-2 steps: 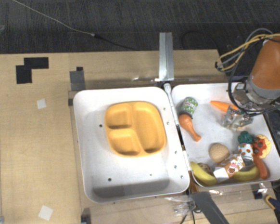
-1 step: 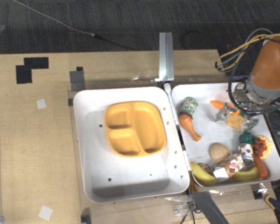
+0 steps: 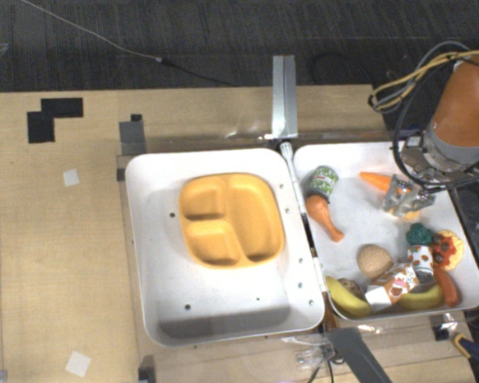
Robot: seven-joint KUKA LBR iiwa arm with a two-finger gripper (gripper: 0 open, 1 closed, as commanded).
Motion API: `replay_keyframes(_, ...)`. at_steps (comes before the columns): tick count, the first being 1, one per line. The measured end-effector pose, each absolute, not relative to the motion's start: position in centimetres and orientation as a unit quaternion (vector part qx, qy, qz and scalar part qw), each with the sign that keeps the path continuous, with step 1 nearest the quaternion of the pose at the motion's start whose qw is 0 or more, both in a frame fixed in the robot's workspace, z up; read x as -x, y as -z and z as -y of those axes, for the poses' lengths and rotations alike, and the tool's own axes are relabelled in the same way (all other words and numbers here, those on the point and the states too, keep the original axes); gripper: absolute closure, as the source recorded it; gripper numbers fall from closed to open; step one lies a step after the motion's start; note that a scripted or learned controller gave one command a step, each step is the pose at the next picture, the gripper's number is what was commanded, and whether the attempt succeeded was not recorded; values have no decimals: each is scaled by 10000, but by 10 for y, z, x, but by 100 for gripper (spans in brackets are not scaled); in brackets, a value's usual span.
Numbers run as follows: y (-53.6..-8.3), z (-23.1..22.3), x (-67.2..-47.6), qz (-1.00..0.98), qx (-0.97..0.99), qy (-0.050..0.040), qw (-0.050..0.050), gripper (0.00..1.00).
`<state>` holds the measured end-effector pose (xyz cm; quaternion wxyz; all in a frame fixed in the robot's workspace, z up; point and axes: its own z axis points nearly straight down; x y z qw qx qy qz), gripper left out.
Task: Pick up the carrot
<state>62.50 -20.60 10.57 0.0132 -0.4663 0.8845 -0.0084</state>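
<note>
at right of frame, gripper (image 3: 405, 198) hangs beside carrot (image 3: 376, 181), its state unclear; approach step, next a descent and close.

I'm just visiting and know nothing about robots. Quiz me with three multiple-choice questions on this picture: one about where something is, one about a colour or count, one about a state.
1. Where does the carrot lie?
A. On the yellow plate
B. In the right bin, beside the gripper
C. On the bare bench

2. What colour is the divided plate in the left bin?
A. Yellow
B. Blue
C. Red

3. How does the carrot stand with the gripper?
A. Lifted high above the bins
B. Dropped into the left bin
C. Lying on the floor of the right bin, not lifted

Answers:
1 B: its orange tip shows just left of the gripper.
2 A: the plate is plainly yellow.
3 C: it rests on the white floor.
</note>
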Motion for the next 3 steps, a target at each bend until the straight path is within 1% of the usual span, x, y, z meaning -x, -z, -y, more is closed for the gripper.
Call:
replay_keyframes(1,-106,206,-625,-8845,4663,81,132,0)
replay_keyframes(2,-93,207,-636,-8859,4637,70,97,0)
replay_keyframes(3,-94,208,-658,-8740,4857,74,90,0)
